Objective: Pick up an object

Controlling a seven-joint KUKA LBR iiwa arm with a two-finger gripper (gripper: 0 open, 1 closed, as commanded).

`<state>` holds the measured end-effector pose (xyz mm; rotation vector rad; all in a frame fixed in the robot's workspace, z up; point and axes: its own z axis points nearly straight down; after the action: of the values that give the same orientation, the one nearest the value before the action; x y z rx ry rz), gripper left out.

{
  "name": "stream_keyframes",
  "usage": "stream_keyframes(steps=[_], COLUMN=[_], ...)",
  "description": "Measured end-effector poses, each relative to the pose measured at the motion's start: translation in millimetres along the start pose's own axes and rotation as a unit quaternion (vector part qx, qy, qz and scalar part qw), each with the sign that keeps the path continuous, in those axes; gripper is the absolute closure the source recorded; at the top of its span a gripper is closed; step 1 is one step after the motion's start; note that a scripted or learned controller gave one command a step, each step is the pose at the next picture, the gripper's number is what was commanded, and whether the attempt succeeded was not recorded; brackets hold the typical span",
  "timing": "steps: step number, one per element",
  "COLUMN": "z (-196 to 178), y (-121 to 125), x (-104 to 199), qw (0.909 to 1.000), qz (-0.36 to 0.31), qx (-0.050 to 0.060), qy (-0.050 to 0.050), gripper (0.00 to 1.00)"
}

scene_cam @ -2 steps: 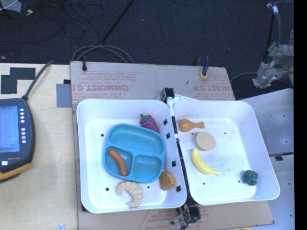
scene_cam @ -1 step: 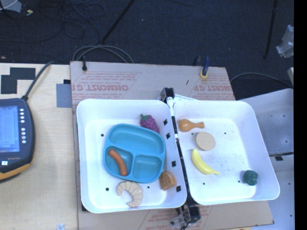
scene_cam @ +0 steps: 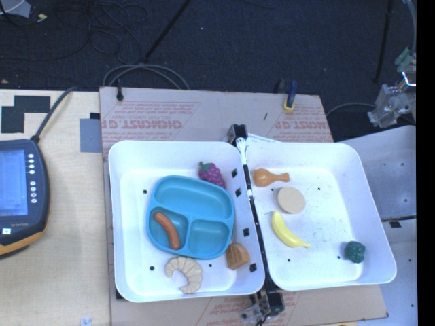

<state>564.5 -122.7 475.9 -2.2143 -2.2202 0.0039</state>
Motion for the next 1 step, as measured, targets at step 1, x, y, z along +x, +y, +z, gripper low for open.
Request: stream_keyframes(steps=[1], z=[-65.2], y=[-50.5], x=[79.5], qw=[1.0000], qz=[-0.003], qx=[-0.004], qy=[0.000], gripper=[1.00])
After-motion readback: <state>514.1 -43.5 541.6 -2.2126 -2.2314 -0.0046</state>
